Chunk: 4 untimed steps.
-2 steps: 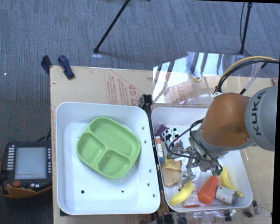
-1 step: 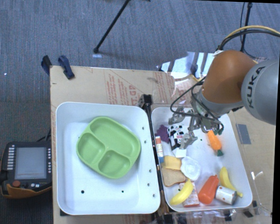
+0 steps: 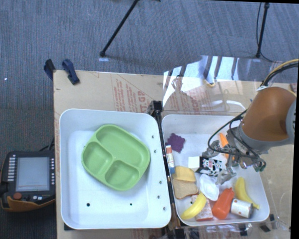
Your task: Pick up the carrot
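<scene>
Cam view: claw [image 3: 225, 171] is hovering low over right bin [image 3: 189, 124], prob. lining up on carrot [image 3: 223, 203], which is lying near the front among two bananas [image 3: 195, 207], bread [image 3: 185, 186] & a white wrapper [image 3: 209, 187] crowding it. Can't tell whether claw is released or clenched. Green plate [image 3: 116, 157] is sitting in left bin [image 3: 68, 187].

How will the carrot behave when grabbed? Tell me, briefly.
The carrot looks like smooth moulded plastic, so probably stiff, light and a bit slippery. Its rounded, tapered body may roll if nudged. It lies packed between a banana and a white can, so pushing it would likely shift them.
</scene>
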Each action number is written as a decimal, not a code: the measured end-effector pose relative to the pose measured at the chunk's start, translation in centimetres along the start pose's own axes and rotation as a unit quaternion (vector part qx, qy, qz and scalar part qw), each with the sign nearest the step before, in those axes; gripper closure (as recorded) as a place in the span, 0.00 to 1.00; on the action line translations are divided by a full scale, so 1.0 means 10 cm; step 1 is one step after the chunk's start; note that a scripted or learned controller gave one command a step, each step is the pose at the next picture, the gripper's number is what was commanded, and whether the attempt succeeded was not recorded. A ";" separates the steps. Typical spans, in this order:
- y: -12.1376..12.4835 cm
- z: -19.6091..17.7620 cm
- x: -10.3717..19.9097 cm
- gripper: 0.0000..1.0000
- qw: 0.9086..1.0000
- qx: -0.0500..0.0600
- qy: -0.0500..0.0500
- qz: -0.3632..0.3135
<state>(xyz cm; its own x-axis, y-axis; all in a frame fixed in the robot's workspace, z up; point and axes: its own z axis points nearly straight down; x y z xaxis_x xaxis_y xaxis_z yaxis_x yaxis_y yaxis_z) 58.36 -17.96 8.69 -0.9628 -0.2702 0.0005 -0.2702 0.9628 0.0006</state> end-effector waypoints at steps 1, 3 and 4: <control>-0.37 -0.02 -0.54 0.00 0.989 0.000 -0.003 0.151; -0.30 -0.01 0.05 1.00 0.999 0.000 -0.001 0.053; -0.29 -0.12 0.02 1.00 0.999 -0.001 -0.004 0.053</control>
<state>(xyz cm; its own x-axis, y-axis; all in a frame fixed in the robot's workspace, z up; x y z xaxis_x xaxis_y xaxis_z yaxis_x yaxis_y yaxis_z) 58.95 -20.83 9.87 -0.9861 -0.1661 -0.0069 -0.1661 0.9861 0.0025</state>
